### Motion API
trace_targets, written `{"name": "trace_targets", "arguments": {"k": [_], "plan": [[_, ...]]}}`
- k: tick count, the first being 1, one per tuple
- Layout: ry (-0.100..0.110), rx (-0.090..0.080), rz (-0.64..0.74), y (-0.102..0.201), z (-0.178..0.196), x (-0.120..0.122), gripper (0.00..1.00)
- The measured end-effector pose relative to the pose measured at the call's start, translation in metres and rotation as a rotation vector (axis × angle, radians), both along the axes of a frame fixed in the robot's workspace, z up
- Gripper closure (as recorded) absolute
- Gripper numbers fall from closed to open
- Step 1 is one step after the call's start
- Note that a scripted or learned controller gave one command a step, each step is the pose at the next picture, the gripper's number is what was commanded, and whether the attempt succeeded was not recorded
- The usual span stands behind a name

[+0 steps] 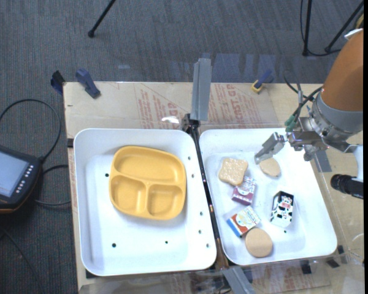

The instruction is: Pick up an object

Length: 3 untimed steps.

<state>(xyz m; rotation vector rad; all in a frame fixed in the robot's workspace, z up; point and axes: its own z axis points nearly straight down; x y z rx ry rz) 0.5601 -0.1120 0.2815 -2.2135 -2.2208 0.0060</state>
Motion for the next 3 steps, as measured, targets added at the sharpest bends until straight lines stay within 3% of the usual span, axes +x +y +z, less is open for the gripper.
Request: {"name": "trace_targets", "arguments": {"k": [1,2,3], "plan": [[0.011,0.001,0.015,0.034,-0.134,0.021,0.00],[0.005,0.000,-0.241,0.008,-0.198,0.028,0.00],[0.008,0.002,-0.245,0.007,-0.190,0.028,1.00]]}}
